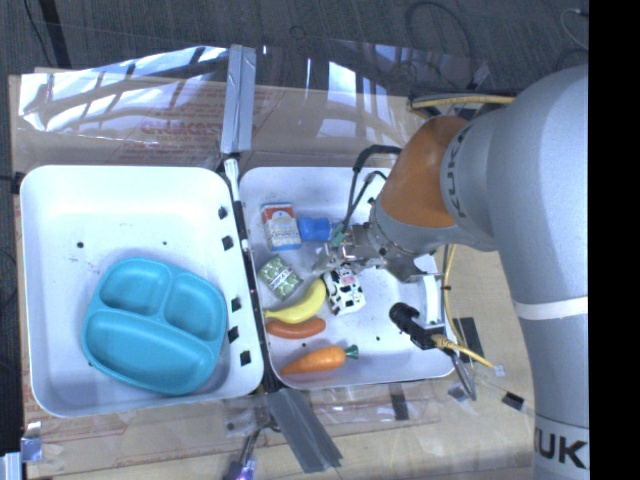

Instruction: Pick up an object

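My gripper (pixel 340 259) hangs low over the middle of the right bin (pixel 400 366). Directly below and touching its tip in the view is a small black-and-white cow-patterned toy (pixel 347 292). Around it lie a yellow banana (pixel 297 307), a red sausage (pixel 296 328), an orange carrot (pixel 315 360), a green packet (pixel 280 278), a red-and-white carton (pixel 280 225) and a blue block (pixel 314 229). The grey wrist hides part of the bin floor to the right.
The left bin (pixel 60 198) holds a blue sectioned plate (pixel 155 325) at its lower middle. A raised divider (pixel 237 238) separates the two bins. Clear plastic sheeting (pixel 130 98) lies behind the bins.
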### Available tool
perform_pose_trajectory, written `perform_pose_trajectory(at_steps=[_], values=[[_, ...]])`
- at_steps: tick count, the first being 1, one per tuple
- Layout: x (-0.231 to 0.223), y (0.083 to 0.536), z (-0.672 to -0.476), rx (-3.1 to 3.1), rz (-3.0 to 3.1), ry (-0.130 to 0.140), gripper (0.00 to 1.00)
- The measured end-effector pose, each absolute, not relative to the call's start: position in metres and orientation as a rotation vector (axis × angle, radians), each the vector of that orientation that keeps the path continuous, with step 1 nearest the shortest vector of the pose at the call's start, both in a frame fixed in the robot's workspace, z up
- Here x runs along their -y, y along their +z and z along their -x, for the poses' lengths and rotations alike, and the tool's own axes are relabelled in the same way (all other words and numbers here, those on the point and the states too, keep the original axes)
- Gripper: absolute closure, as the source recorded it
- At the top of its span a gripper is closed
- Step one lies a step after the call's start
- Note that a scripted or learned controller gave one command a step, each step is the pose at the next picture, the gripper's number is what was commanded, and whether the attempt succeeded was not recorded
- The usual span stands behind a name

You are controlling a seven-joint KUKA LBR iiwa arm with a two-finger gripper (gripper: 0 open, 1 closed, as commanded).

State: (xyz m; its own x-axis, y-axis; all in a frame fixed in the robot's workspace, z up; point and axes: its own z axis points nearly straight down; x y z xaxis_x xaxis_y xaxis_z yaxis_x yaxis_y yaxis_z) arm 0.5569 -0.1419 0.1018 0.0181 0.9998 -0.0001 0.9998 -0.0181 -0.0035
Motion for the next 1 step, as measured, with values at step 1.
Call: perform_pose_trajectory(at_steps=[1], values=[[0.1338, 0.2018, -0.5353, 2.297, 2.141, 0.001, 1.0]])
